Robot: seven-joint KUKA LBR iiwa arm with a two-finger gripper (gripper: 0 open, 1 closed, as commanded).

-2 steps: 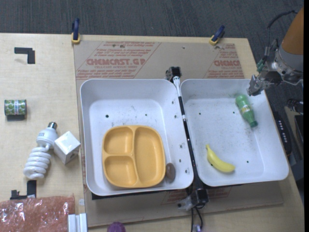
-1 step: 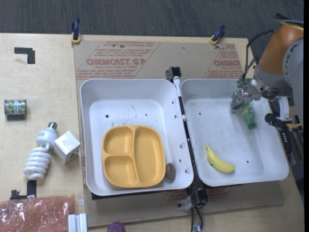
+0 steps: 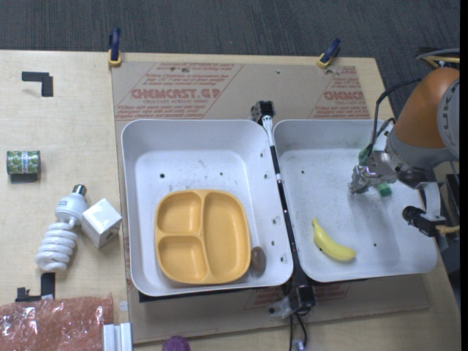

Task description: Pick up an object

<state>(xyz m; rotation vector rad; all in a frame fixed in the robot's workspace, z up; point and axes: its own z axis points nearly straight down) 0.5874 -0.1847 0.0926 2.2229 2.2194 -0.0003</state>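
The arm (image 3: 431, 115) is cut off by the right edge of the view, so little more than its orange band and wrist can be seen. The gripper (image 3: 363, 179) hangs over the upper right part of the right bin (image 3: 292, 141); its metal fingers are small and blurred, and I cannot tell how far open they are or whether they hold anything. A small green thing (image 3: 383, 189) sits just beside the gripper, too small to make out. A banana (image 3: 333, 242) lies on the floor of the right bin, toward the front and apart from the gripper. The left bin (image 3: 139, 141) holds a yellow divided plate (image 3: 202, 235) with three sections, and a small brown object (image 3: 257, 259) rests against the plate's lower right edge. On the surface (image 3: 66, 123) left of the bins lie a spiral light bulb (image 3: 60, 231), a white cube (image 3: 102, 222) and a small green can (image 3: 23, 163)
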